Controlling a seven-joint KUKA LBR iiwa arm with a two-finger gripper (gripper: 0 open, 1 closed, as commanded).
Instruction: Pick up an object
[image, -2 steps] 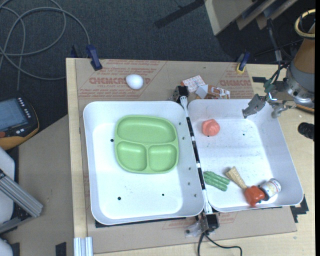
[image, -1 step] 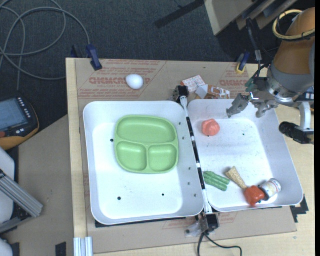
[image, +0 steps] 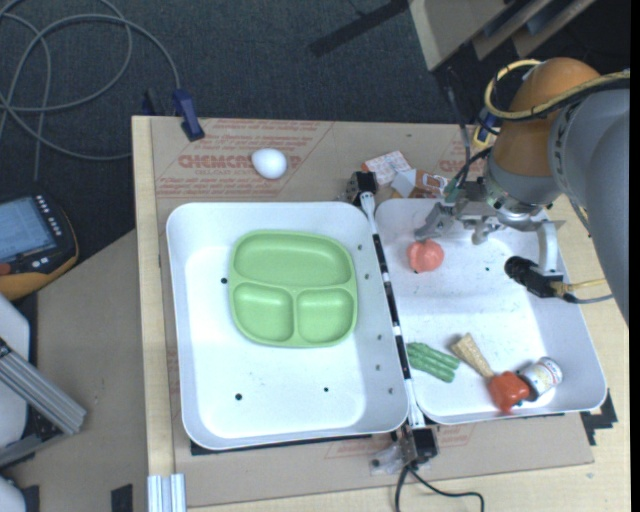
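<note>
In the right bin (image: 560, 330), the gripper (image: 430, 232) hangs just above the pink ball (image: 426, 256), probably lined up for a grab. Whether the jaws are released or clenched, I cannot tell. The green tray (image: 294, 287) lies left of the ball.

1. Left white bin (image: 190, 300): lies left of the fingers (image: 433, 224) and meets the right white bin (image: 575, 340) along a shared edge. The right bin sits beneath the fingers.
2. Green plate (image: 295, 262): three compartments, lying flat in the left bin, well left of the fingers.
3. Cardboard sheet (image: 330, 145): red printing, under both bins.
4. White egg-shaped item (image: 268, 162): on the cardboard outside the bins, left of the fingers and farther back.
5. Crumpled wrappers (image: 395, 170): on the cardboard, near the fingers, just behind and left.
6. Blue clip (image: 186, 113): at the cardboard's far left corner, well apart from the fingers.
7. Handheld screen unit (image: 30, 235): off the bench, far left.
8. Grey cable (image: 60, 60): looped on the dark floor, far left and back.
</note>
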